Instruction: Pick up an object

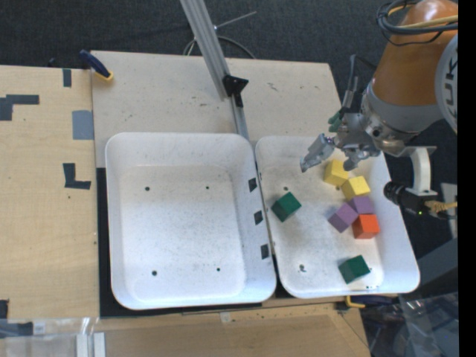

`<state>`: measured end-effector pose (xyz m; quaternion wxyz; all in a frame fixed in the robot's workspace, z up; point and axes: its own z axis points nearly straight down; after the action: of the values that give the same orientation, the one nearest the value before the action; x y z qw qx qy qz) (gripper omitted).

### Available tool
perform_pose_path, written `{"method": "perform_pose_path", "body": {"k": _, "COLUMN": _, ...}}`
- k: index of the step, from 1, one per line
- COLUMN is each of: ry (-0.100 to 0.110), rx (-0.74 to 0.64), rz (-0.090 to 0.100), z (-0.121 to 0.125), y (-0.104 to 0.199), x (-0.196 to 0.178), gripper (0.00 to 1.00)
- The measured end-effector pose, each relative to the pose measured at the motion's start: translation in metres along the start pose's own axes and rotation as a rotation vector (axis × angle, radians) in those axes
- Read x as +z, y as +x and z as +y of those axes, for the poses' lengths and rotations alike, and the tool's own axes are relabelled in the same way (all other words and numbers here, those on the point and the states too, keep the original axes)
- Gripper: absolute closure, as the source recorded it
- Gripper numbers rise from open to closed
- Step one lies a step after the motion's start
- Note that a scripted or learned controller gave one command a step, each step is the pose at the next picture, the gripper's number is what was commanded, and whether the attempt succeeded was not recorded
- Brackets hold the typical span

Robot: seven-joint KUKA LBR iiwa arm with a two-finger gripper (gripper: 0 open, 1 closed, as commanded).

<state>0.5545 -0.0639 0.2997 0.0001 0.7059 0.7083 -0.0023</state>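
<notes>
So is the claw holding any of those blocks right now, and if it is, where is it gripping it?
Nothing is held. The claw hangs above the right bin, beside the yellow blocks, with no block between its fingers.

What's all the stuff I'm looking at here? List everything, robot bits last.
Bins: 2, white, side by side on the bench; left bin, right bin.
Yellow blocks: 2, right bin, upper right; one, the other touching it.
Purple blocks: 2, right bin, below the yellow ones; and.
Orange block: 1, right bin, beside the purple ones.
Green blocks: 2, right bin; one near its left wall, one near the front.
Metal pole: 1, grey, slanting behind the bins.
Arm: 1, grey with orange band.
Gripper: 1, above the right bin's upper part.
</notes>
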Motion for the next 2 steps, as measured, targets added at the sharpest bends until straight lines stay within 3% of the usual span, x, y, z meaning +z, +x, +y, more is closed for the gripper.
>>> {"method": "perform_pose_path", "body": {"k": 1, "ry": 0.002, "rx": 0.01, "rz": 0.0, "z": 0.005, "y": -0.077, "x": 0.04, "gripper": 0.0}}
{"method": "perform_pose_path", "body": {"k": 2, "ry": 0.004, "rx": 0.003, "rz": 0.004, "z": 0.027, "y": -0.106, "x": 0.205, "gripper": 0.0}}
